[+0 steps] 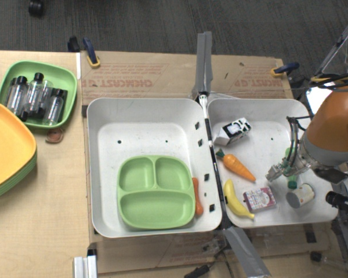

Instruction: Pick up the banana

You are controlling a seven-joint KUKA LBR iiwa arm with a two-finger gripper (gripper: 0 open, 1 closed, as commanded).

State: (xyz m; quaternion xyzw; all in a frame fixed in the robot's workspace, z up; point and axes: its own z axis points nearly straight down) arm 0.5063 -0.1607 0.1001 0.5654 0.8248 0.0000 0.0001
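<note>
Yellow and curved, the banana point(236, 200) lies at the front left of the right bin point(261, 110), close to the wall that divides it from the left bin point(104, 120). Just above it sits a carrot point(238, 165), lying at a slant, and just to its right is a small pink packet point(259, 198). A small black and white carton point(233, 130) rests farther back in the same bin. The gripper point(283, 169) hangs over the right side of the right bin, well apart from the banana, and whether it is open or closed cannot be told at this size. A little white cup point(300, 195) lies on its side near the gripper, by the front right corner. In the left bin a green divided plate point(156, 191) takes up the front half, with a thin orange stick point(196, 196) touching its right edge. On the bench to the far left, a green tray point(11, 74) holds several small dark-capped bottles point(36, 97), beside a stack of orange plates point(8, 155).
</note>
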